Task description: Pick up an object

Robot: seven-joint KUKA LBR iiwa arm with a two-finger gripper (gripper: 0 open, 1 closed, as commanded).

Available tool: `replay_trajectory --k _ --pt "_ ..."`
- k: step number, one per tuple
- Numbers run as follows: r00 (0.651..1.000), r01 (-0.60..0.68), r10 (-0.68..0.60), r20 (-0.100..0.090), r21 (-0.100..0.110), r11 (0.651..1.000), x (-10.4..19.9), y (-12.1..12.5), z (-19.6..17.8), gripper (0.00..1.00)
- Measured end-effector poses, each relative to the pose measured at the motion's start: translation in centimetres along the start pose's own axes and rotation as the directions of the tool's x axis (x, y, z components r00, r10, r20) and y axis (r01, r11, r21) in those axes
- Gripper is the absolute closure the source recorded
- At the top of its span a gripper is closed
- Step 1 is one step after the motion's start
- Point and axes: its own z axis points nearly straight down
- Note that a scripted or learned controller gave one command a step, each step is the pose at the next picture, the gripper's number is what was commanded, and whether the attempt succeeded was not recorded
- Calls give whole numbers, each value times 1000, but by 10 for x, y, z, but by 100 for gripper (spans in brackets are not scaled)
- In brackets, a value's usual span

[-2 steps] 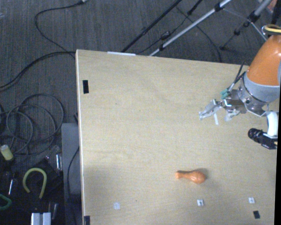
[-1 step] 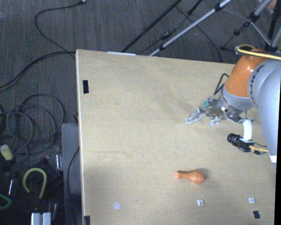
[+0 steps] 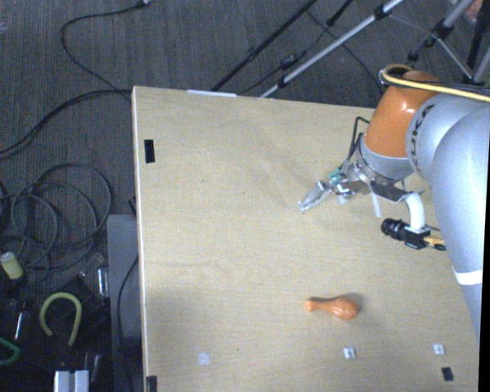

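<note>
Under my hand lies a pale wooden bench top (image 3: 227,231), bare-grained, with a small black mark (image 3: 150,151) near its far-left corner and a few tiny tags (image 3: 349,352) toward the near edge below me. Off beyond its left side the floor is dark grey carpet (image 3: 63,75), strewn with looping black cables (image 3: 47,213) and a green hook-shaped tool (image 3: 61,312). Past the far edge, ahead of my hand, light metal tripod legs (image 3: 343,36) cross the carpet.

Black cables (image 3: 48,197) coil on grey carpet beside tripod legs (image 3: 344,32).
</note>
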Motion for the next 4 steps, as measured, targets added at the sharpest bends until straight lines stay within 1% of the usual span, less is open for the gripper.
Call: replay_trajectory --k 1,2,3,4 --pt "1000 0 0 0 -1 1000 1 0 -9 100" --pt "1000 0 0 0 -1 1000 1 0 -9 0" --pt "995 95 -95 0 2 995 32 15 0 0" --pt "993 -119 119 -1 0 993 16 11 -40 0"
